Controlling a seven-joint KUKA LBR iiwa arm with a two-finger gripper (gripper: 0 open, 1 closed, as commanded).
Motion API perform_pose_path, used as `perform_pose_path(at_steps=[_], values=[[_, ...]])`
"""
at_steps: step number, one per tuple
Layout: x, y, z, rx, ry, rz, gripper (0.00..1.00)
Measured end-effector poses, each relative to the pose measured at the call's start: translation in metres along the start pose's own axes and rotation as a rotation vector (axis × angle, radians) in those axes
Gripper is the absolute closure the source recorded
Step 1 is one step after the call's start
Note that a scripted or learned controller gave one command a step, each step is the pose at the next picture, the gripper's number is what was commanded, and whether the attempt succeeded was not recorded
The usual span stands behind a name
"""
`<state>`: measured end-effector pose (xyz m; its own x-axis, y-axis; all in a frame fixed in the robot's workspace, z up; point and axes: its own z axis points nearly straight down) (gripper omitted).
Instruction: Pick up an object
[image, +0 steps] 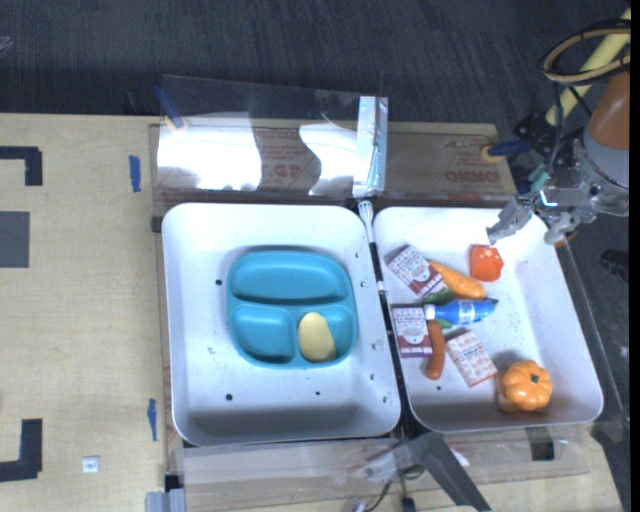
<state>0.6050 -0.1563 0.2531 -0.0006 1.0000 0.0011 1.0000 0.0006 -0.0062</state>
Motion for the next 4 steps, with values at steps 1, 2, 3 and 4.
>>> perform_pose_path(at_steps=[1, 2, 3, 4], values=[[-0.004, -0.004, 0.138, 0.01, 0.002, 0.013, 0.0], [-0.011, 0.046, 0.167, -0.012, -0.003, 0.027, 0.0], [-0.028, 0.012, 0.167, -0.008, -0.002, 0.029, 0.0], [-0.048, 0.005, 0.166, -0.008, -0.002, -0.29, 0.0]])
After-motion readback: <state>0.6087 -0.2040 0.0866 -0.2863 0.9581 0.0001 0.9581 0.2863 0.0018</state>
